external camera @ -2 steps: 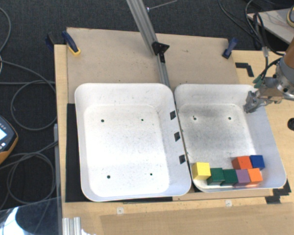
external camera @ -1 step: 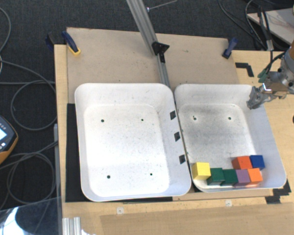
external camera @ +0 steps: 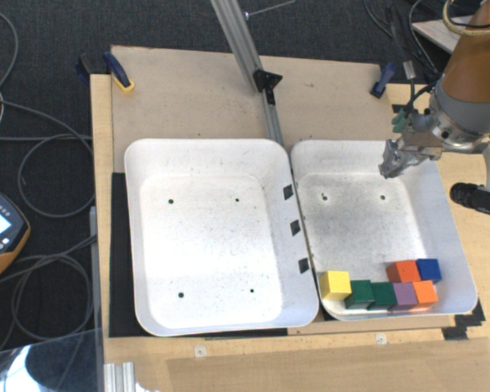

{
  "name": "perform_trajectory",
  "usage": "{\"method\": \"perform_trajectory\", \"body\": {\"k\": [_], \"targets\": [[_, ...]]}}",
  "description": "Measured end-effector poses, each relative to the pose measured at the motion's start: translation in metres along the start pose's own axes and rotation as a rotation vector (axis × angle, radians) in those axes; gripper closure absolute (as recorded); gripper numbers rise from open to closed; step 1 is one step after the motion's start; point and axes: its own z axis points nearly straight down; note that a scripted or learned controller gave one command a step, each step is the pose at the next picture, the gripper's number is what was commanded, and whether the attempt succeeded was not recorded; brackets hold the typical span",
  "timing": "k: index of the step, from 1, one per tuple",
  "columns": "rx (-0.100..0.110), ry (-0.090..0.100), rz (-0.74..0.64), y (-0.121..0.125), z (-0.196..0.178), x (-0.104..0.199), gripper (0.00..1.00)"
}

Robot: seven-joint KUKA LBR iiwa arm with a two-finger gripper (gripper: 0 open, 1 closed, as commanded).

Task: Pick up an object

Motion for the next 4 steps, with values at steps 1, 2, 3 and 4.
{"method": "perform_trajectory", "body": {"k": [1,2,3,4], "targets": [[0.001,0.001,0.000,0.001,0.011,0.055,1.00],[-0.003,0.000,-0.001,0.017,0.009,0.109,1.00],[-0.003,0.000,-0.002,0.029,0.003,0.165,1.00],[-0.002,0.000,-0.001,0.028,0.000,0.212,1.00]]}}
